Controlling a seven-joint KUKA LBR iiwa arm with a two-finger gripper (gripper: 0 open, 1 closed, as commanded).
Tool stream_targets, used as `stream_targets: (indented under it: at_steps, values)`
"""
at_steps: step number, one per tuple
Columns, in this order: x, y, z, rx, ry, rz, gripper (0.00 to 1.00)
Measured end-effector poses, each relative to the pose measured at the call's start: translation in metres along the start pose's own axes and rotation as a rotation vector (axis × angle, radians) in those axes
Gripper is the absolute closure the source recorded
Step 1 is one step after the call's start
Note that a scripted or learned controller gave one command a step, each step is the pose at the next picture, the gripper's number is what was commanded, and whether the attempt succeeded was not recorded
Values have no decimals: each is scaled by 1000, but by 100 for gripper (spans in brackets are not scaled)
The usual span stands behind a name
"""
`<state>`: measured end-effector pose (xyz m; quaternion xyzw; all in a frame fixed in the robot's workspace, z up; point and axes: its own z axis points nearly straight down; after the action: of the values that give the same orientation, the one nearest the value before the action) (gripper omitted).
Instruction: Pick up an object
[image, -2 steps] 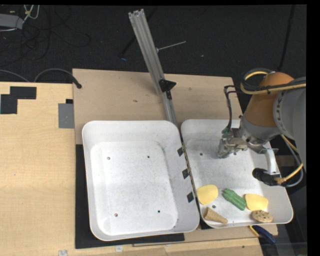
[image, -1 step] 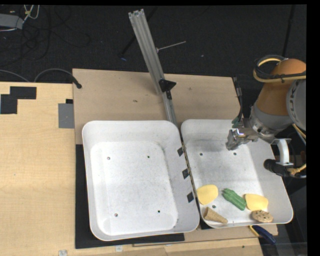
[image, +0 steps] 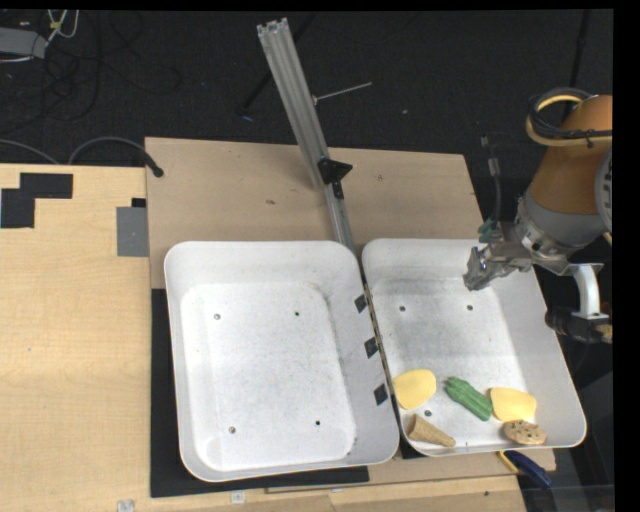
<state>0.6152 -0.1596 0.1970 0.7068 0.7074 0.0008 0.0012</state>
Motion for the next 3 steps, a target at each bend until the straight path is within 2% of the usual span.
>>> stream_targets:
  at_steps: [1, 2, 3]
  values:
    - [-4, -1, -64, -2, -1, 1, 100]
    - [45, -9, -65, 5, 3, -3, 100]
    - [98, -5, -50, 7, 3, -4, 100]
